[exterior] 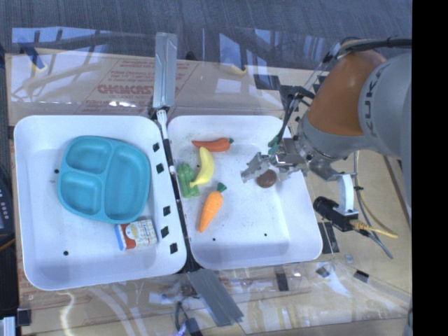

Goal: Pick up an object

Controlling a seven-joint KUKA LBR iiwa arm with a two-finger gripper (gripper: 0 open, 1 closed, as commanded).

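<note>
The fingers cannot be made out well enough to say whether they stand apart or closed — the gripper (260,168) sits low in the right bin (241,247), touching or just above a small brown object (267,180), and whether anything is held cannot be told. As a judgement, the pick is at the reach-and-grasp step: the arm is down at the object, but nothing shows as lifted, so closing and raising are left. Elsewhere in that bin lie a banana (205,166), a carrot (209,209), an orange-red pepper (213,144) and a green piece (185,178) — all near the divider, well apart from the gripper.
</note>
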